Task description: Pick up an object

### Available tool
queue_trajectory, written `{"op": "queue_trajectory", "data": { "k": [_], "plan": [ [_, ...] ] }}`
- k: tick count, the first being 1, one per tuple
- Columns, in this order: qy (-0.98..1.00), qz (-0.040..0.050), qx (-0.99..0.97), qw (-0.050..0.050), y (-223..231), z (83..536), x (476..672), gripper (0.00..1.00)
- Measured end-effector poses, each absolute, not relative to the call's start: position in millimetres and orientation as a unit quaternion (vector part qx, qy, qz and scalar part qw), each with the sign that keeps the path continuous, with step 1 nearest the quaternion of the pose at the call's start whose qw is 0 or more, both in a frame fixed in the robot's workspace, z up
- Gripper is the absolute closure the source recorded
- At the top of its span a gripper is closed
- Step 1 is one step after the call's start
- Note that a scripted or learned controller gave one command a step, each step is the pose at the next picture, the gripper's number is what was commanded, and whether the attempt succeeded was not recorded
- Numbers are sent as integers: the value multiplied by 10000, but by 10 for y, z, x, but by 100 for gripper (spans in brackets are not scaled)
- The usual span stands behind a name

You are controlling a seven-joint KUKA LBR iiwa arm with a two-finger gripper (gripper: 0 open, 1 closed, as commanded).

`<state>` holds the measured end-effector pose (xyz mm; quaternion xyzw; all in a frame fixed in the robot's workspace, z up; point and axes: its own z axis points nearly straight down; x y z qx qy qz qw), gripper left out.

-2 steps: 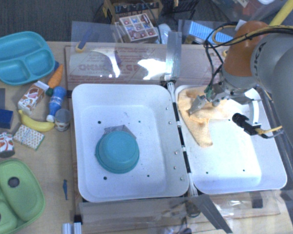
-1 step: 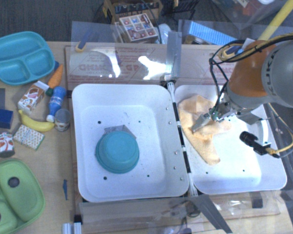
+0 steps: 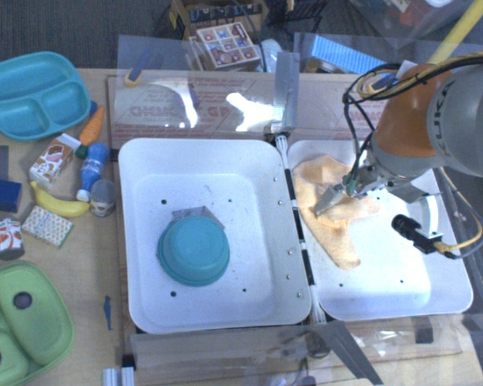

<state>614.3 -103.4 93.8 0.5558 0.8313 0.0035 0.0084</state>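
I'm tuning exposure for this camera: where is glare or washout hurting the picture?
Camera view: bright glare on the clear sheet behind the bins; the right bin floor is washed out near white, so the pale cloth edges fade; the teal bowl in the left bin reads clearly.

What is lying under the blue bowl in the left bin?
A grey, flat piece sticks out from under the far edge of the blue bowl in the left bin. Only its corner is visible; the bowl covers the rest, so what it is cannot be told.
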Motion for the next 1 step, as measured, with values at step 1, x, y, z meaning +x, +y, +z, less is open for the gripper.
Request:
{"op": "queue_trajectory", "data": {
  "k": [1],
  "plan": [
    [7881,16,6155,34,-1114,923,6696,0]
  ]
}}
